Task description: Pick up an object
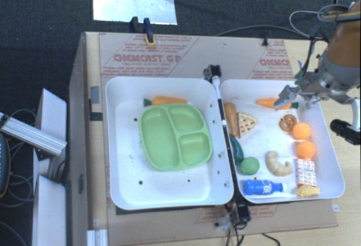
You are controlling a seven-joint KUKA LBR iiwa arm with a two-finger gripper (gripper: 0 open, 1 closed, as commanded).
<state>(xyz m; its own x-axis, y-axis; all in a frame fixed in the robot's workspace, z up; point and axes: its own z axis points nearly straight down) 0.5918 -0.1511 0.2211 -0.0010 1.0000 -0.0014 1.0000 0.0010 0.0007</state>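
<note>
Scanning from the left: a green divided plastic plate [175,136] lies in the left white bin [127,183]; the small orange carrot [268,102] I'm after rests in the right white bin [333,174], touching my gripper [290,95], nothing lifted yet. A brown pretzel [287,122] and two orange balls [303,139] crowd nearby; my grip state I can't tell

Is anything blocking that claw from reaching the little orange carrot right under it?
Nothing visible does. The gripper hovers right at the carrot near the right bin's far edge; the pretzel and pizza slice lie apart, nearer the camera.
</note>
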